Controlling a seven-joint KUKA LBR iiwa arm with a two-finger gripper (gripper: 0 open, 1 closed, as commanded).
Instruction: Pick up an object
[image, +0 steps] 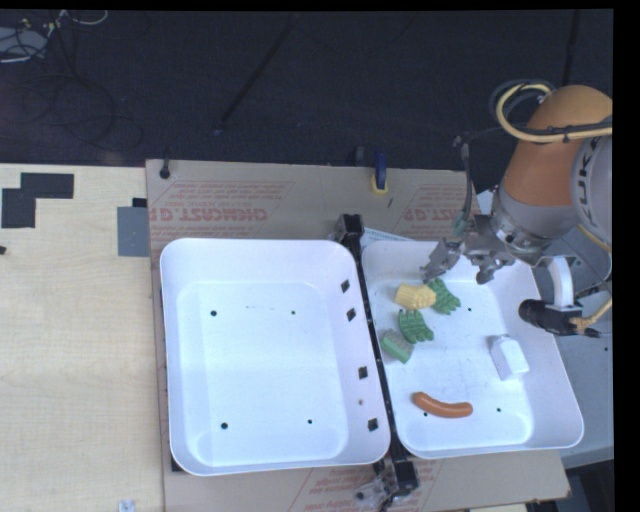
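Observation:
My gripper (463, 266) hangs over the far part of the right bin (545, 425), open, with nothing between its fingers. Just in front of its left finger lie a yellow corn piece (413, 296) and a green leafy piece (445, 298). A second green piece (415, 326) and a grey-green block (396, 347) sit nearer the bin's left wall. An orange sausage (442, 405) rests near the front of the bin. A small white block (508, 357) lies toward the right side.
The left bin (190, 300) stands beside the right one, split from it by a black clipped divider (362, 330). Both bins rest on a cardboard sheet (250, 200). The grey and orange arm (550, 150) comes in from the upper right.

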